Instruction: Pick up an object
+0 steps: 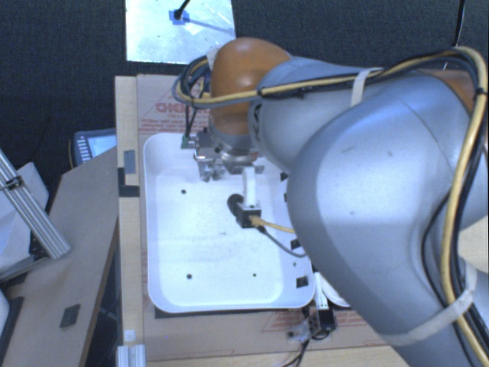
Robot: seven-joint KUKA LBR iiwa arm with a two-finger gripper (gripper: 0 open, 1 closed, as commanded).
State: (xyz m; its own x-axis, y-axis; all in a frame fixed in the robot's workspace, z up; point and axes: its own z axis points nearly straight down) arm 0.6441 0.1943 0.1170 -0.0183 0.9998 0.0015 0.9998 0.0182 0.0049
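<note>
Pincer (210, 165): hovered over far end of shallow white bin (191, 239), beneath orange band (244, 63) of grey arm (382, 189); open or closed, could not tell.

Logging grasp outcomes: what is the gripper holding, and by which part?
Cannot be told: the gripper, over the white bin's far end, is too blurred.

**Bright bin, soft foreground**

I see the white bin (176, 228) brightly and evenly lit, its shadows faint. The grey arm (382, 174), close to the lens, looks soft and blurred. A shiny sheet (179, 21) up top glares; the backdrop (61, 52) is dark.
</note>
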